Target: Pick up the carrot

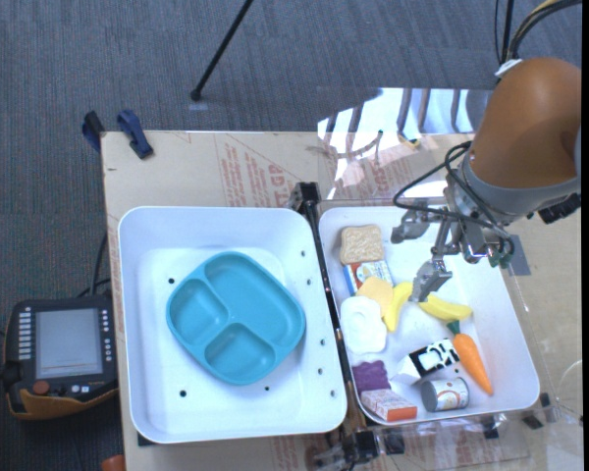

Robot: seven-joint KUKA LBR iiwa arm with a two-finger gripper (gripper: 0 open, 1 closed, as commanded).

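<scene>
The gripper (434, 281) hung over the right bin (523, 340), its two dark metal fingers pointing down toward the clutter; whether the jaws were parted or pressed together could not be determined from the overhead slant, and nothing was seen between them.

The carrot (470, 358) lay below and to the right of the jaws, near the right wall of the same bin. It was a tapered orange cone, smooth and plastic-looking, with a small green stub at its upper end and its point directed toward the bin's lower right corner. It stood apart from the jaws, with a yellow banana (445, 309) lying between the two.

Just left of the jaws sat a yellow wedge-like piece (381, 293), and left and below that, a rounded white lump (362, 324). Above and left of the jaws lay a square tan slice of bread (360, 243) with a speckled surface. Below the jaws were a black-and-white block (433, 357), a short cylindrical can (444, 393), a purple ridged item (371, 373) and a small orange-and-white box (388, 405).

Well to the left of the jaws, the left bin (142, 263) held a blue sectioned plate (236, 316), matte plastic with three rounded compartments.
</scene>
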